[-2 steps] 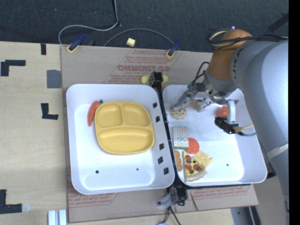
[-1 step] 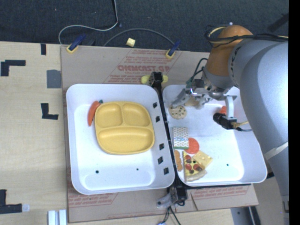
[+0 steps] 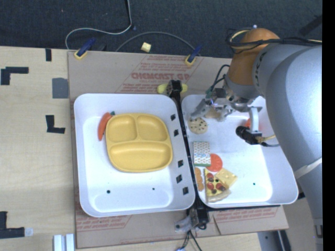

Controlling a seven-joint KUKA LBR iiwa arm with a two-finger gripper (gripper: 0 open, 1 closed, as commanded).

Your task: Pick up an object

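The gripper [image 3: 205,110] hangs low in the right bin [image 3: 261,166], just above the cookie [image 3: 198,125], likely because that toy is its pick; whether the jaws are open I cannot tell, and nothing shows between them. The pizza slice [image 3: 219,184] lies nearer the front, the yellow tray [image 3: 138,141] in the left bin [image 3: 89,161].

Overhead slanted view across both bins [image 3: 84,140]

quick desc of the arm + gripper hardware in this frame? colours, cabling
Bulky matte grey arm with an orange band above the wrist. Thin cables loop around the band. The gripper is small, metallic grey with dark fittings. No markings legible.
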